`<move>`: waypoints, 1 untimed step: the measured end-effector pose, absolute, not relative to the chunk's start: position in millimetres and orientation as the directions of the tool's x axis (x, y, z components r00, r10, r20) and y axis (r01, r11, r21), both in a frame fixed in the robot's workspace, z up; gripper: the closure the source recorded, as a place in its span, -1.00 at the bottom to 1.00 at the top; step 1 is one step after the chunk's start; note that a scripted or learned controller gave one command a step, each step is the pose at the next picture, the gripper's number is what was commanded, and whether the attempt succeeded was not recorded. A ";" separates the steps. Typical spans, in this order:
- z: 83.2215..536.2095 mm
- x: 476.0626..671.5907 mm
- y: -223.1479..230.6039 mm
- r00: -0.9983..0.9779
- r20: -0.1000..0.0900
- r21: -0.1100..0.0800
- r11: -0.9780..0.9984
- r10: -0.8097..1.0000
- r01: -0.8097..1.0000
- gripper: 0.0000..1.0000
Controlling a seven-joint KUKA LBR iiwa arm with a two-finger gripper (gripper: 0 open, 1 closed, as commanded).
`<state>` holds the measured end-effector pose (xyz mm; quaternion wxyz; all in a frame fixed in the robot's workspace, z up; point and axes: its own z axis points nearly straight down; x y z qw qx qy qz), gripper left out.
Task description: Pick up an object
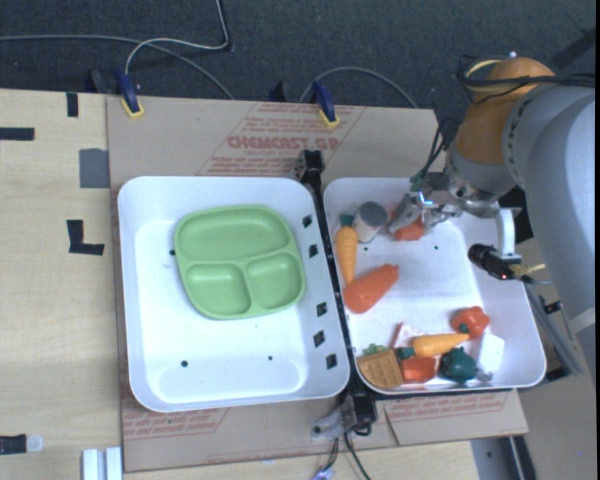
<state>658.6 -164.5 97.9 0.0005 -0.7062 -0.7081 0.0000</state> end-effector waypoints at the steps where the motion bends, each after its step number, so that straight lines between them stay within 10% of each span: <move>1: 185.2 598.3 -82.9 -0.003 0.001 0.001 0.003 1.000 1.000 1.00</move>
